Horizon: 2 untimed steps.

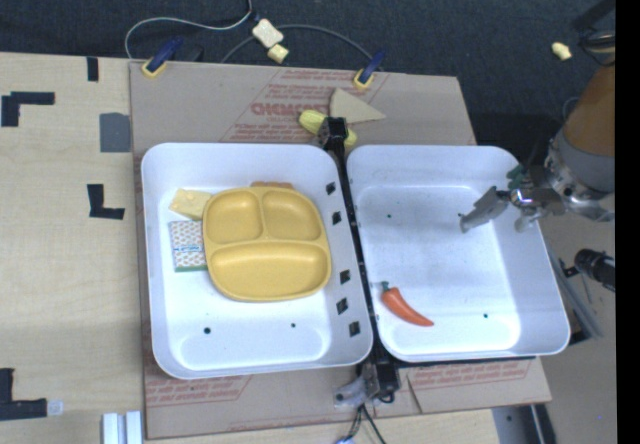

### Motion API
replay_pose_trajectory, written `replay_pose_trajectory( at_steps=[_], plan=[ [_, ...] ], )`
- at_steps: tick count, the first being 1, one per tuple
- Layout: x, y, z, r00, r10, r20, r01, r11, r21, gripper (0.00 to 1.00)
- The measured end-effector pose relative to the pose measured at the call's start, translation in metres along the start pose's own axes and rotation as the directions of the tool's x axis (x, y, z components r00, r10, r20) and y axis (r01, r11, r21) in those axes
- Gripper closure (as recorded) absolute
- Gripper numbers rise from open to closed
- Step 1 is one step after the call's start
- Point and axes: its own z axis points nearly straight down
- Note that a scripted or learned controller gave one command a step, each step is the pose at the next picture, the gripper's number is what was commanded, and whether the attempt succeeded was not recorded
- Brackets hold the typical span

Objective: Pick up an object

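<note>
Over the right bin (545, 262) the gripper (497, 209) hangs tilted – fingers apart, gripping nothing – above the carrot (405, 305)

A single fixed camera looks down at a slant from above the bench, framing both white bins: left bin (160, 262), right bin (530, 262), side by side.

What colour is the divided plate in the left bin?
Yellow; the plate shows clearly in the camera view.
</note>
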Motion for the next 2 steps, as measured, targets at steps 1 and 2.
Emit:
replay_pose_trajectory(
  at_steps=[1,2],
  plan=[
    [0.084,-0.002,0.070,1.000,-0.006,-0.004,0.006,1.000,0.006,0.00],
    [0.096,-0.039,0.105,1.000,0.000,-0.002,0.000,1.000,0.007,0.00]
  ],
)
